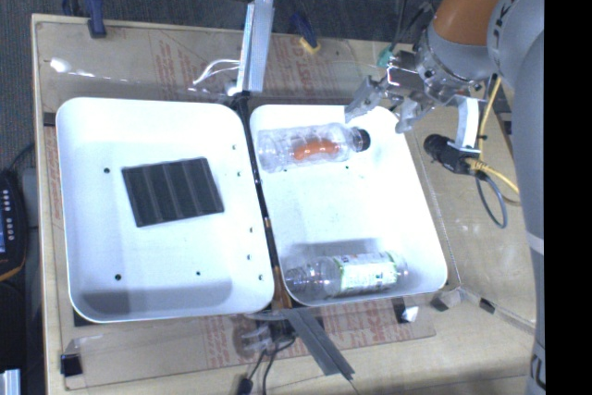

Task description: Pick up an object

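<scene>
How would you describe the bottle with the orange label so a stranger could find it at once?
Start at the right-hand white bin. Along its far edge, nearest the gripper, a clear bottle lies on its side. Its orange label sets it apart from the other bottle, which lies at the near edge.

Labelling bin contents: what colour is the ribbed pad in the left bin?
Dark grey, nearly black, with lengthwise ribs; the ribbed pad shows in the camera view, lying flat in the left bin.

I get even, bright overhead light, so the left bin [83, 134] nearly blows out to flat white. Soft shadow pools along that bin's near wall. Everything reads slightly soft, and the floor beyond its far rim stays dim.
</scene>
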Action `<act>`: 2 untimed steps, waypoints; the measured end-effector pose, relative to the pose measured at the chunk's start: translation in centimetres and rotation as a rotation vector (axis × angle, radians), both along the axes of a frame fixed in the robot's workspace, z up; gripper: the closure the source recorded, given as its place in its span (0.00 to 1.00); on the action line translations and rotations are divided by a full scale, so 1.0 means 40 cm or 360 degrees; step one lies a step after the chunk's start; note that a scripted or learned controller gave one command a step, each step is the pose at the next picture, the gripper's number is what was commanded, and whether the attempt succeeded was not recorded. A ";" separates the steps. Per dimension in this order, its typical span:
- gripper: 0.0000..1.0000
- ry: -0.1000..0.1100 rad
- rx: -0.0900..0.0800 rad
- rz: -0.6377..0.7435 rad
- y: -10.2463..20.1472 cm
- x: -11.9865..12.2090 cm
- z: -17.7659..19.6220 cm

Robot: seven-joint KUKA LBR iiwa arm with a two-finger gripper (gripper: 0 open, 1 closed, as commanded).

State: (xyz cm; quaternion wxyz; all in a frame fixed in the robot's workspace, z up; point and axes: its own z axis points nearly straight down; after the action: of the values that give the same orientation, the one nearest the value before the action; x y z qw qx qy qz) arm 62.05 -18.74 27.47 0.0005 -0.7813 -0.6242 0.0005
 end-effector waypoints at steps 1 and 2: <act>1.00 0.0005 0.0000 0.0011 0.002 0.001 0.024; 0.00 0.0005 0.0000 0.0012 0.002 0.001 0.024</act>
State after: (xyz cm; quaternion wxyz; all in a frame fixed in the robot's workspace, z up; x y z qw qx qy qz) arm 62.07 -18.66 28.42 0.0014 -0.7790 -0.6270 0.0018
